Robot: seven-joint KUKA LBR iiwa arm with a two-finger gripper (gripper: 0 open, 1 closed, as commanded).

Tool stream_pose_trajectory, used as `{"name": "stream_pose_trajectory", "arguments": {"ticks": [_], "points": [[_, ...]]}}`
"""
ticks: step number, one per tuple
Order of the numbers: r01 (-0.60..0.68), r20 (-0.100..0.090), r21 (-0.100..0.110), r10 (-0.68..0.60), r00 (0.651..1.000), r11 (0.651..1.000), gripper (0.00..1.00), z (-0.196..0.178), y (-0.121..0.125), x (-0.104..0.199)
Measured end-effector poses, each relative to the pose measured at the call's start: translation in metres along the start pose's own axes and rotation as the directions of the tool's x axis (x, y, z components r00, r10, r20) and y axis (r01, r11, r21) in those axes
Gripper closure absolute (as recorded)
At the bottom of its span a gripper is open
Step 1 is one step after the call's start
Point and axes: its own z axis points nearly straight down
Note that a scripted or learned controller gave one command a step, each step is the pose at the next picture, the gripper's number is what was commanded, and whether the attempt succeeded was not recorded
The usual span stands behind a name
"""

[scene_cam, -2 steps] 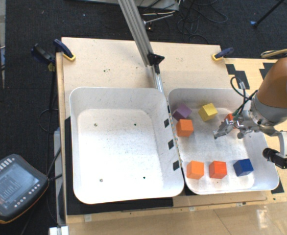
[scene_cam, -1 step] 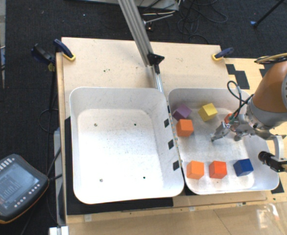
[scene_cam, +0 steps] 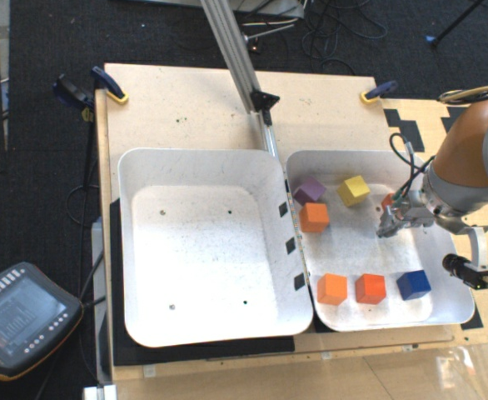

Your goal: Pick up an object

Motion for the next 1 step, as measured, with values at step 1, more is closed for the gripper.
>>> {"name": "stream_pose_trajectory", "arguments": {"ticks": [1], "points": [[0.000,0.001,-0.003,0.000,1.000,1.000,1.00,-0.0434,-0.0024,-0.0010]]}}
